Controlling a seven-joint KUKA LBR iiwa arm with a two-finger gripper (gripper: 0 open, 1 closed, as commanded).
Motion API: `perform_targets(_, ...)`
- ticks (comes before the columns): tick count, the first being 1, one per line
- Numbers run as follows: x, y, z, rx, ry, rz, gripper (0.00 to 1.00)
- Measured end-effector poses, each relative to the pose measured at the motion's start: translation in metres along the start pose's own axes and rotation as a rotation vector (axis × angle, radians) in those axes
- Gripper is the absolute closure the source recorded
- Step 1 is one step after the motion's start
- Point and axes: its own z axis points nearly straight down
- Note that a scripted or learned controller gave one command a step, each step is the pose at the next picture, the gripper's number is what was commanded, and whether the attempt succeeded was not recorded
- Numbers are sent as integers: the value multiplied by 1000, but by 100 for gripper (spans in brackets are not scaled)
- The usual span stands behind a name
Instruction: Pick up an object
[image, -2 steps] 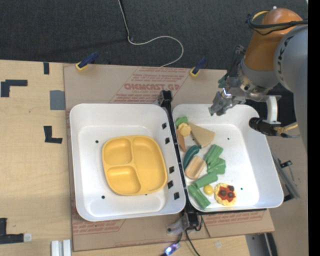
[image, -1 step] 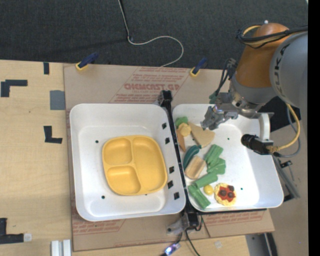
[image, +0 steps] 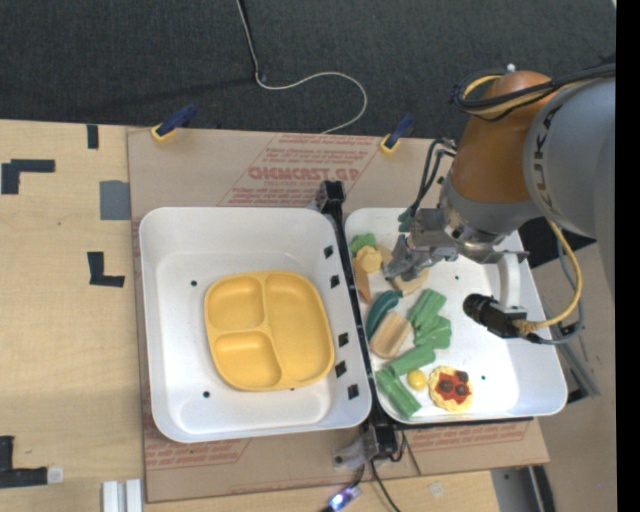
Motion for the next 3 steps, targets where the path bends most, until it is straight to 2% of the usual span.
perform_targets(1, 43, -30, -9, 0, 2, -3, 100)
perform_targets(3, 45, -43, -13, -1, 0, 1, 100)
